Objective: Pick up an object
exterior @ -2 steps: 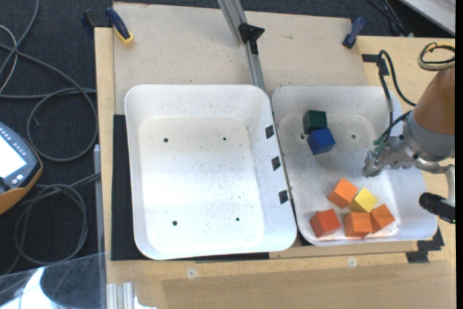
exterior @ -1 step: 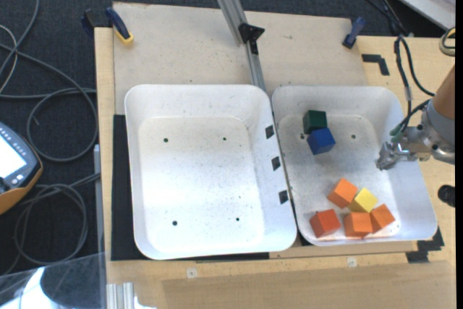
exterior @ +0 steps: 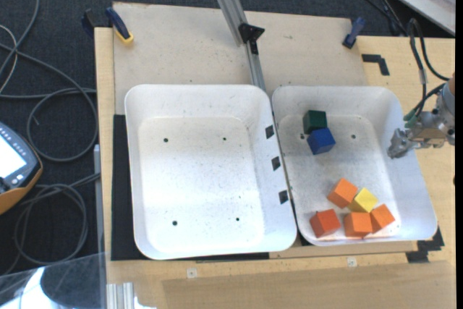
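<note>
The right bin (exterior: 383,108) holds a dark green cube (exterior: 315,119) with a blue cube (exterior: 321,141) touching its near side. Toward the bin's front lie several orange cubes (exterior: 343,193) clustered with a yellow cube (exterior: 364,200). My gripper (exterior: 400,145) reaches in from the right edge and hangs over the right rim of this bin, well to the right of the blue cube. Nothing shows between its fingers.
The left bin (exterior: 145,112) sits beside the right one, parted by a ridge with black clips (exterior: 275,163). A metal pole (exterior: 230,0) slants up from the back of the bench. Blue clamps (exterior: 354,31) hold the board's rear corners. Cables lie on the floor at left.
</note>
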### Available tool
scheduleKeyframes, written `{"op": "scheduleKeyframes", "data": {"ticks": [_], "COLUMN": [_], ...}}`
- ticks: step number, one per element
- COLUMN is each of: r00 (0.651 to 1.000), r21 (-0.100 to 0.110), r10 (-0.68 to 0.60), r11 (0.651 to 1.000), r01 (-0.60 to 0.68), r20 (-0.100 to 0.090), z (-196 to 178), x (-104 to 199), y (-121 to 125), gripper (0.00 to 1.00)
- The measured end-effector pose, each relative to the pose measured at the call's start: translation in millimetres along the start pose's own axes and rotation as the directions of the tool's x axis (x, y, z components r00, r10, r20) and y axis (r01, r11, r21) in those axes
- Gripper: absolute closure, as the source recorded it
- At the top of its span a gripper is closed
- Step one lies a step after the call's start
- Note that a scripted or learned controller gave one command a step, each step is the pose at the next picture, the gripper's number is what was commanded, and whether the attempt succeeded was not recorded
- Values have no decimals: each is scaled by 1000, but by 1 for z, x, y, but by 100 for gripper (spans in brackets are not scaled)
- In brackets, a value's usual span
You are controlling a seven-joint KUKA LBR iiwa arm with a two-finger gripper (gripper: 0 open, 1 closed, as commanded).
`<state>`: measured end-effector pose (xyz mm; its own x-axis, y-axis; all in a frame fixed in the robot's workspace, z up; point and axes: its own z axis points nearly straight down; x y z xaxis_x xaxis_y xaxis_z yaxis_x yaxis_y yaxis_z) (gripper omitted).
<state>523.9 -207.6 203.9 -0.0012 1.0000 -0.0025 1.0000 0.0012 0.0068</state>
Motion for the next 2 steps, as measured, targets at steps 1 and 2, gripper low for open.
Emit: {"op": "scheduleKeyframes", "data": {"ticks": [1,2], "r00": [1000,1000], "r21": [1,3], "r10": [0,-5], "r11": [1000,1000], "r01": [0,5], "r20": [0,-1], "z": [-29,-41], "x": [0,47], "y": [2,25], "gripper": [100,100]}}
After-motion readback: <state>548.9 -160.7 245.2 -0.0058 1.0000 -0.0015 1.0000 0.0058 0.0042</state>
